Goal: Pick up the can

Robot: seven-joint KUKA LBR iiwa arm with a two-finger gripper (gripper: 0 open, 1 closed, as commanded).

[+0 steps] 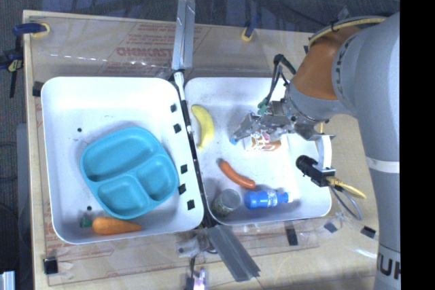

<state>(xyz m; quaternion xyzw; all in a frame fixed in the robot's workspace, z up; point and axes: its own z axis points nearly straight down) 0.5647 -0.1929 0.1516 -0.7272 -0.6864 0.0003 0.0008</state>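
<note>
The can (226, 201) stands upright at the front left of the right bin (224, 88), its grey-green top facing up, close to the front wall. My gripper (264, 127) hovers over the middle of that bin, well behind the can and to its right. A small white and orange item (265, 142) lies right under the gripper, partly hidden by it. The can has nothing touching it except possibly the blue bottle beside it.
A blue bottle (266, 199) lies just right of the can. An orange-red sausage (236, 174) lies behind it, and a banana (202, 124) sits by the divider. The left bin (61, 95) holds a blue divided plate (129, 172) and a carrot (115, 226).
</note>
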